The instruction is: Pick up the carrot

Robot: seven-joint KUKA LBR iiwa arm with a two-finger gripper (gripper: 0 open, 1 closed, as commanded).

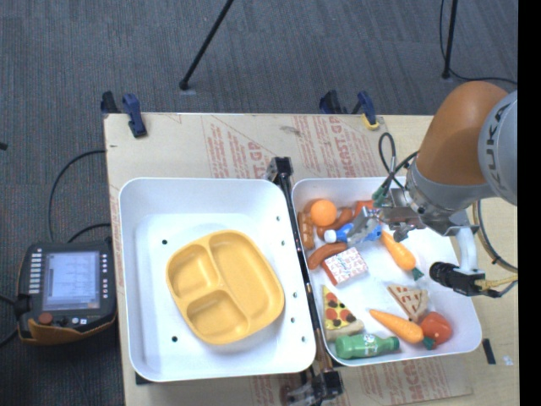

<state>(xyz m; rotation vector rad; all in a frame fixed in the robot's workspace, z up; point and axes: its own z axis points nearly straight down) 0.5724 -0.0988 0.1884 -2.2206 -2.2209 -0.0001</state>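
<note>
Right bin (461, 307), camera view: toy food, mixed.
Carrot (396, 326): at 5 o'clock in this bin, lying flat between pizza slice (340, 309) and tomato (434, 326), just above green bottle (366, 344).
Second carrot (399, 251): near centre, beside gripper.
Gripper (369, 223): low at 11 o'clock, finger spread cannot be told.
Left bin (135, 227): yellow divided plate (224, 286).

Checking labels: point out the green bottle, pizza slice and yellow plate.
green bottle (367, 345), camera view, middle of its body.
pizza slice (339, 312), camera view, its topped face.
yellow plate (224, 287), camera view, central divider.
</note>
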